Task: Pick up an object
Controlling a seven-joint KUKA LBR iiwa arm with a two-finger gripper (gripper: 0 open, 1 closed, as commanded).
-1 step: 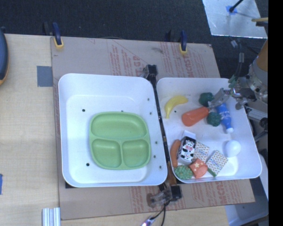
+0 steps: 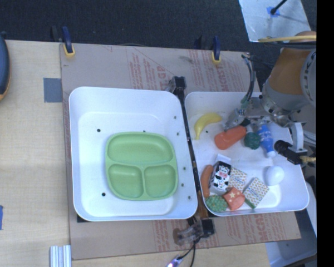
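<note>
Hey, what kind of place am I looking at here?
Most likely a robotics lab bench set up for grasping trials. A robot arm reaches over two white bins on clamped cardboard; the right bin holds toy items such as a banana, and the left a green divided plate.

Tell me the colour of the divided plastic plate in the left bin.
Light green divided plastic plate, clear in the camera view.

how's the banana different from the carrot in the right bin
The banana is yellow; the carrot is orange-red. The banana is curved and slimmer; the carrot is straighter and thicker. The banana lies by the bin's left wall, away from the arm; the carrot lies further right, next to the arm's end. Both lie flat in the right bin's upper half.
</note>
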